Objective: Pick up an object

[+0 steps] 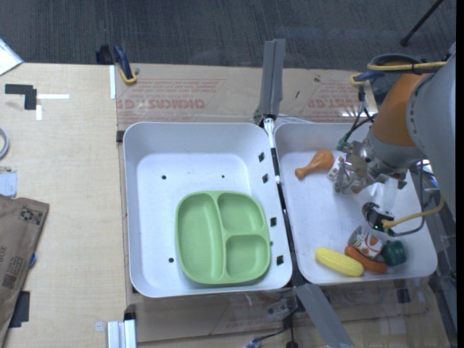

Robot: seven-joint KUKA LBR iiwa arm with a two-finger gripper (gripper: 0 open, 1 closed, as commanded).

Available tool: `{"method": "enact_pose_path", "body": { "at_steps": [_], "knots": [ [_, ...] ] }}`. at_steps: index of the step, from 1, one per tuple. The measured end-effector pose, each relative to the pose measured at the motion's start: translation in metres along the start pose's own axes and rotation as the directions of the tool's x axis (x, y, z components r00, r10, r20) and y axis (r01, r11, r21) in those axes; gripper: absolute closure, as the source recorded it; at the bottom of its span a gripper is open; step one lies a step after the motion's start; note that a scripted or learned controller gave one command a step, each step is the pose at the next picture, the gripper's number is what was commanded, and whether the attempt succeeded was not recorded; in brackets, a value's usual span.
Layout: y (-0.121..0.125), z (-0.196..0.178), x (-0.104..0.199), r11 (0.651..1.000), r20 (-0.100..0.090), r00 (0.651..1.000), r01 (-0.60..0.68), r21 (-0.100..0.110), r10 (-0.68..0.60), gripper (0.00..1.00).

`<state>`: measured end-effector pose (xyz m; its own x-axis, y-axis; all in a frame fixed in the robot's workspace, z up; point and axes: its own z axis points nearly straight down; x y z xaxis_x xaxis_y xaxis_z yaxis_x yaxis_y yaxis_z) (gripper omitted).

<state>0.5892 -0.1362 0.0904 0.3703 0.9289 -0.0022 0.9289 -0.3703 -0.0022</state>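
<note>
In the right bin (312,216) an orange toy drumstick (315,163) lies near the back left. My gripper (349,177) hangs just to its right, low over the bin floor, with the grey arm and its orange band (397,111) above it. The drumstick's thick end sits close to the gripper; whether they touch I cannot tell. At the bin's front right lie a yellow corn cob (338,262), an orange carrot (368,264), a small white and orange can (367,243) and a dark green piece (395,252).
The left bin (145,194) holds a green divided plate (221,236). A grey divider post (272,78) stands between the bins at the back. Cables (406,220) loop from the wrist over the right bin's right side.
</note>
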Motion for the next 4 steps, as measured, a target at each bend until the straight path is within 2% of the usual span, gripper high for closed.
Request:
{"method": "enact_pose_path", "body": {
  "at_steps": [1,2,3,4],
  "knots": [
    [0.012,-0.048,-0.014,0.971,0.001,0.971,0.240,-0.001,-0.240,1.00],
    [0.067,-0.026,0.028,0.974,-0.012,0.974,-0.226,-0.035,0.225,1.00],
    [0.068,-0.037,0.029,0.974,-0.011,0.975,-0.221,-0.038,0.221,1.00],
    [0.045,-0.101,0.074,0.921,0.000,0.921,-0.390,0.000,0.390,1.00]
  ]
}}
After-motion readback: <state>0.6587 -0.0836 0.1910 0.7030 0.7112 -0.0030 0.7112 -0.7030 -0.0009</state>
